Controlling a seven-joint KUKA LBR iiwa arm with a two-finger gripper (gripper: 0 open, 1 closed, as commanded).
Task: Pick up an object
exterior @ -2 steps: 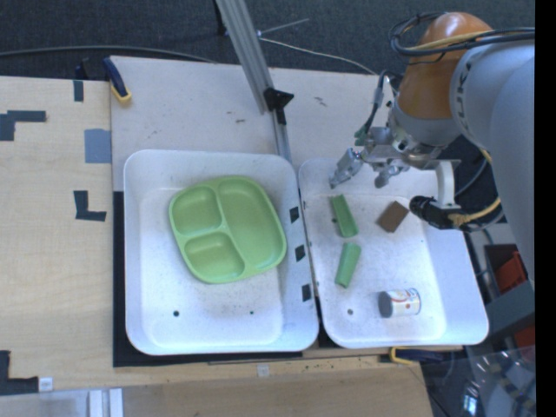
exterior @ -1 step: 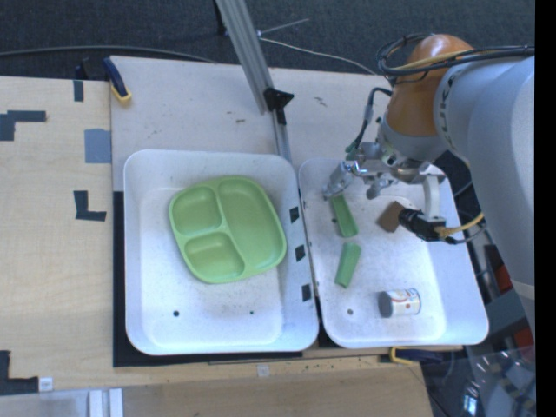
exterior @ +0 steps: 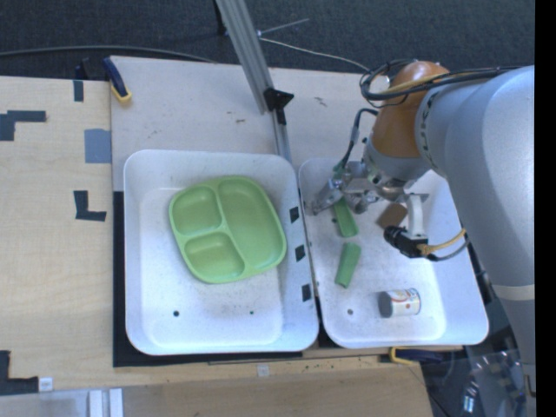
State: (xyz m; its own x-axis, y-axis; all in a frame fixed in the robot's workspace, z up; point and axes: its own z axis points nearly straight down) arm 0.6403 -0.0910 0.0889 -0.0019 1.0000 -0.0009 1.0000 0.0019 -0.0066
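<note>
A wooden bench (exterior: 52,259) spans the frame's left side, marked with grey tape patches (exterior: 97,145). A grey metal pole (exterior: 248,46) slants from top centre toward the bins, and a blue-and-yellow clamp (exterior: 117,80) lies at upper left.

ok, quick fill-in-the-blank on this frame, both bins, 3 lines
1. The green divided plate lies in the ____ bin.
2. The right bin holds ____ green blocks, one nearer the hand and one below it.
3. The small can lies on its ____.

Missing words: left; two; side
</note>
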